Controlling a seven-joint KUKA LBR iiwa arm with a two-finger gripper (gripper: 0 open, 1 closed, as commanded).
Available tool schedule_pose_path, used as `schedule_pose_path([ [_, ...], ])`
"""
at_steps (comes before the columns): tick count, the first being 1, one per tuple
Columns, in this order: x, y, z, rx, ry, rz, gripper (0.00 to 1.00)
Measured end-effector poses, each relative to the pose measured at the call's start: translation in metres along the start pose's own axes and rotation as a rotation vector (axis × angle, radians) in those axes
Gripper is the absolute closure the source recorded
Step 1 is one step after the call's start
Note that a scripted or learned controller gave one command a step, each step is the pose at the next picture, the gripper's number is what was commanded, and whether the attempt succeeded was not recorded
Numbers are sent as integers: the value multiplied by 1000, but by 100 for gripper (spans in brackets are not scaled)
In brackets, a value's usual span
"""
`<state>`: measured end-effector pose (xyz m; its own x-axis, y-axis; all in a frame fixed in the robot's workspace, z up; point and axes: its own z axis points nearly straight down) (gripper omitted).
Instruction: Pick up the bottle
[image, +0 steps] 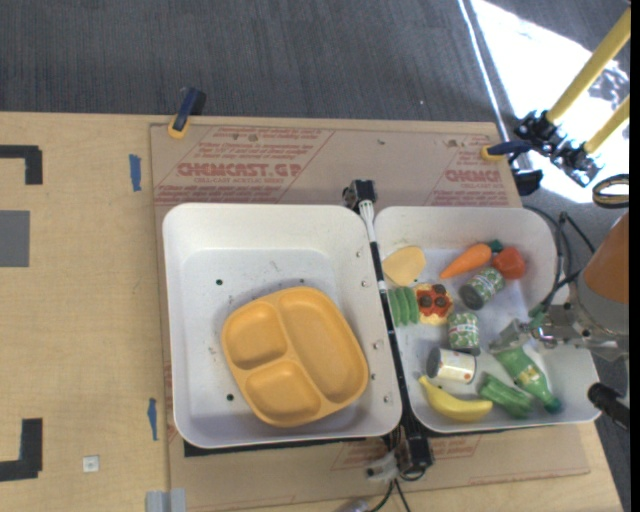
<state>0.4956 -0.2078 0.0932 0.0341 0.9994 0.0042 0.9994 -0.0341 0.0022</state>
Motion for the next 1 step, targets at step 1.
schedule_pose_path([
  [1,-2,0,-9,-1,-4,3,100],
])
